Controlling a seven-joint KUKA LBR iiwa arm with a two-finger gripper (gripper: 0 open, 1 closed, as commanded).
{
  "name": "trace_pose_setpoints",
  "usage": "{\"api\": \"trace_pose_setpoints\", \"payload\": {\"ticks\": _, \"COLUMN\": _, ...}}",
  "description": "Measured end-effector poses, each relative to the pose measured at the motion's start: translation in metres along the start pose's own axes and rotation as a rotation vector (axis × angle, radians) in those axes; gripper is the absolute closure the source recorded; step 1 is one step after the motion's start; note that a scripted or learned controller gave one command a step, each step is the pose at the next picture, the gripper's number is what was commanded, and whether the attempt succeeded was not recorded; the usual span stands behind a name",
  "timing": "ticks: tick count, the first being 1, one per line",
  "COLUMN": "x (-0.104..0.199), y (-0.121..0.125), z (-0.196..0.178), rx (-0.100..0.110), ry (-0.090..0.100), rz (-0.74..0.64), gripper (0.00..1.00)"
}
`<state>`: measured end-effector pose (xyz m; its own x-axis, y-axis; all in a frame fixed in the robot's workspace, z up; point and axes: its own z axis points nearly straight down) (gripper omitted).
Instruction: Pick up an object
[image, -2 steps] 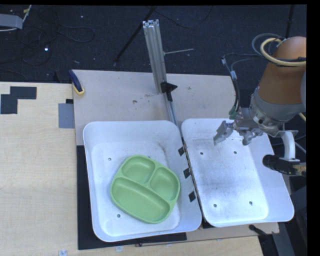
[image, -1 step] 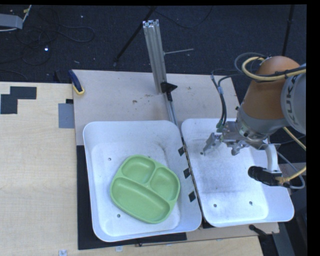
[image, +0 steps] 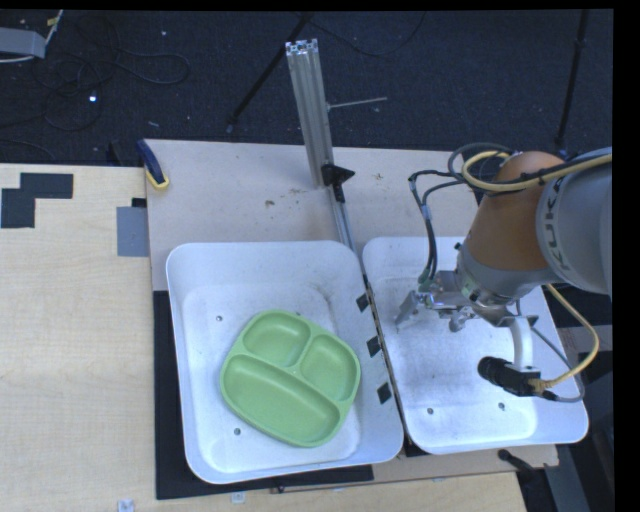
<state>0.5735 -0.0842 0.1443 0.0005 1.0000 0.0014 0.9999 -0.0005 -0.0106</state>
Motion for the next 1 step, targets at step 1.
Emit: {"api": "trace_pose_setpoints", "payload": {"ticks": 1, "x": 0.0002, "y": 0.0008, "z": 0.0511, "rx": -0.009, "ry": 0.000, "rz": 0.001, "gripper": 0.00}}
